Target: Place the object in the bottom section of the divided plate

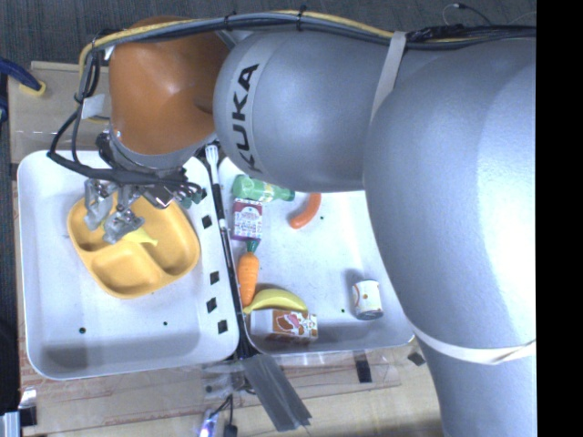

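A yellow divided plate lies in the left bin, toward its upper half. My gripper hangs over the plate's upper left part, below the orange band of the arm. Its two silvery fingers stand apart, and the yellow plate shows between them. I see no object between them. The arm's wrist hides the plate's top edge.
The right bin holds a green bottle, a small red and white carton, an orange sausage-like piece, a carrot, a banana, a brown carton and a white cup. The arm's bulk covers the view's right.
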Action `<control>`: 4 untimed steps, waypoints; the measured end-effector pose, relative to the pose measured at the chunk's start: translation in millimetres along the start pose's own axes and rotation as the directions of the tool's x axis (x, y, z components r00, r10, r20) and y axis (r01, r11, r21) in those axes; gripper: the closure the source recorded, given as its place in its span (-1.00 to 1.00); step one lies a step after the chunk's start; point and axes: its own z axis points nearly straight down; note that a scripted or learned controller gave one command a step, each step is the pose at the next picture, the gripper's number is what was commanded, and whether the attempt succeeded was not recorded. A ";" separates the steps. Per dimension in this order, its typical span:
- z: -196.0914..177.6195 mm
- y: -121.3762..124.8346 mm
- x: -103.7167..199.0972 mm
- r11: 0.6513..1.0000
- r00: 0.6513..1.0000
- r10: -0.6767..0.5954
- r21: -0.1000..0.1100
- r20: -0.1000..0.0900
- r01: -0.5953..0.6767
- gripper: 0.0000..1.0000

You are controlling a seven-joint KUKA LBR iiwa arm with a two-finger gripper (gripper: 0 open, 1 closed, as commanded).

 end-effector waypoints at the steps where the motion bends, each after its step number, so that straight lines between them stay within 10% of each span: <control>1: 3.2 -41.3 7.9 0.996 0.996 0.091 0.002 0.004 -0.091 1.00; 2: -100.6 -94.2 -3.8 0.997 0.997 -0.075 0.003 0.005 0.075 1.00; 3: -8.3 -25.6 25.4 1.000 1.000 0.024 0.000 0.000 -0.024 1.00; 4: -32.3 32.2 26.0 0.988 0.988 -0.152 0.000 0.001 0.152 1.00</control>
